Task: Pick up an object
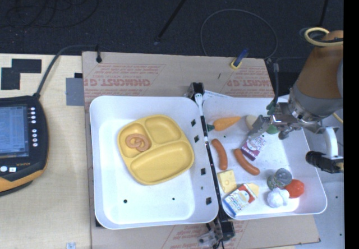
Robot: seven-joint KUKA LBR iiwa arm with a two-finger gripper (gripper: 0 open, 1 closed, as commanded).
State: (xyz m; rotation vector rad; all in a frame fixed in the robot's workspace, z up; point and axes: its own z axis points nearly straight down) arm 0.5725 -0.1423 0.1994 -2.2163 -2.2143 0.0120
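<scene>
Two white bins side by side on the worktop [61, 197]. Far left: teach pendant [19, 141], screen lit. Left bin [106, 197] has a yellow divided plate [157, 150] w/ a coiled pretzel-like piece [136, 142] in its upper-left compartment. Right bin [314, 200], L to R: carrot [227, 123] near top edge, sausage [219, 153] just right of the divider, cheese wedge [226, 179] below it, blue/white packet [240, 198] at the bottom edge, 2nd sausage [247, 161] mid-bin, small bottle w/ pink label [254, 144] tilted, grey can [280, 177], white ball [275, 199], tomato [294, 188] in the lower-right corner. Gripper [268, 125] sits over the bottle's top end, touching or just above it. Fingers look spread, nothing visibly clamped between them. Arm [320, 79] comes in from the right.
</scene>
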